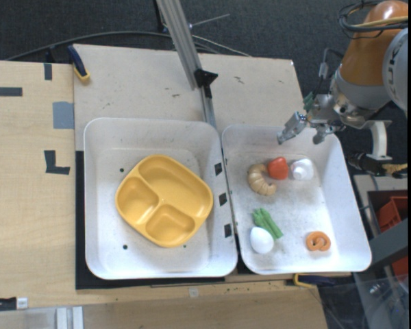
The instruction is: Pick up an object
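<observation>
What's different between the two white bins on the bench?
The left bin holds a single yellow divided plate; the right bin holds several small toy foods, among them a croissant, a white egg and an orange ring. The claw hangs over the right bin's far edge, not the left bin. Both are shallow, white and side by side.

My bench (185,88) is a pale board. Two shallow white bins sit on it side by side, touching: the left bin (99,184) and the right bin (342,204). A blue-and-yellow clamp (79,64) grips its far left corner.
</observation>
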Available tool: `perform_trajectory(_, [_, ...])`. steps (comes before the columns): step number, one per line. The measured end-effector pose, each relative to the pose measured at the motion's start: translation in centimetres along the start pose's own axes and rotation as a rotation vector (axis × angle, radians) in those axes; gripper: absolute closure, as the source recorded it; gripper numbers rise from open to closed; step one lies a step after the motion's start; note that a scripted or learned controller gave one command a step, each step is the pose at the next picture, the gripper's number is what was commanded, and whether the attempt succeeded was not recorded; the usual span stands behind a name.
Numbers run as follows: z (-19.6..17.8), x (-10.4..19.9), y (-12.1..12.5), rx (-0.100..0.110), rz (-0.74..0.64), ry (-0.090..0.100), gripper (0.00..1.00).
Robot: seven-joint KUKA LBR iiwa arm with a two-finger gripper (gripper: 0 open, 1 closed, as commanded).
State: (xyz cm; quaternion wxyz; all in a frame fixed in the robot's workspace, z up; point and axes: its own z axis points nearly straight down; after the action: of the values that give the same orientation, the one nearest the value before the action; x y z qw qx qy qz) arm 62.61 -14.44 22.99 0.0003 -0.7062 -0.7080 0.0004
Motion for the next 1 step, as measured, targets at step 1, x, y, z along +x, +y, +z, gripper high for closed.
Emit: perform_trajectory(1, [0.0, 0.0, 0.0, 0.0, 0.0, 0.0, 0.0])
